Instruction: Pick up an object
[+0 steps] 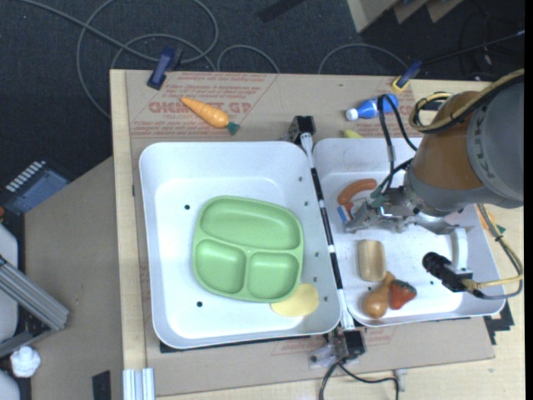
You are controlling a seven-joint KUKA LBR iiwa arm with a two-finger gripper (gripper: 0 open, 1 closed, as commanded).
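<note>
My gripper [360,217] low in the right bin [433,311], just beside a sausage [356,192], bread roll [371,259], pear [377,297] and strawberry [402,293] nearer the front, green tray [247,247] and yellow piece [296,302] in the left bin [166,223], carrot [207,112] on the bench behind.

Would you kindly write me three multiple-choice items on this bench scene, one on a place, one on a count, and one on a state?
1. Where does the green divided plate lie?
A. in the left bin
B. in the right bin
C. on the bare bench

2. How many compartments does that plate have?
A. two
B. three
C. five

3. How does the toy carrot rest?
A. standing upright in a bin
B. lying flat on the cardboard behind the bins
C. lying on the plate

Answers:
1 A, the plate sits on the floor of the left bin.
2 B, one wide section and two smaller ones show.
3 B, it lies on its side outside both bins.
</note>
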